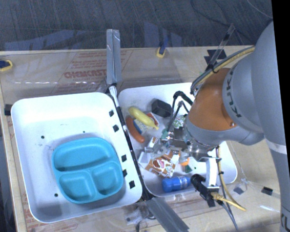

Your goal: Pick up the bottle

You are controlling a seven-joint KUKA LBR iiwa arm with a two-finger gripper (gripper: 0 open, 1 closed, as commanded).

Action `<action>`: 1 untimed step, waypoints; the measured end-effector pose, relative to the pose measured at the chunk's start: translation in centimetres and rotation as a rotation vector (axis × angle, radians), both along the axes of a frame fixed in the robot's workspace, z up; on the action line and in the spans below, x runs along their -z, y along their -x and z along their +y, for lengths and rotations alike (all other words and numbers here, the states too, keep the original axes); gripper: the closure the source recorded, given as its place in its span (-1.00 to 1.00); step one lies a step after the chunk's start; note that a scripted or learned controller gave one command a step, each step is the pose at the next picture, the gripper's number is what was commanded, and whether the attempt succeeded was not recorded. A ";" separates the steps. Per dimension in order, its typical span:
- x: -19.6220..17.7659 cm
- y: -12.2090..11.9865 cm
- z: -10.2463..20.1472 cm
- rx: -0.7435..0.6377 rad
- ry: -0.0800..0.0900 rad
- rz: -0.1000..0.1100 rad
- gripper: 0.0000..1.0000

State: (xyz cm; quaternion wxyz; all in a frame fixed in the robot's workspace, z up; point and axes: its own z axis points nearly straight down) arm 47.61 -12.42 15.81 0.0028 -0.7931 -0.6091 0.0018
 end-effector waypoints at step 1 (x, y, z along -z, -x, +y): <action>3.1 -0.1 -0.1 -0.148 0.000 -0.006 -1.00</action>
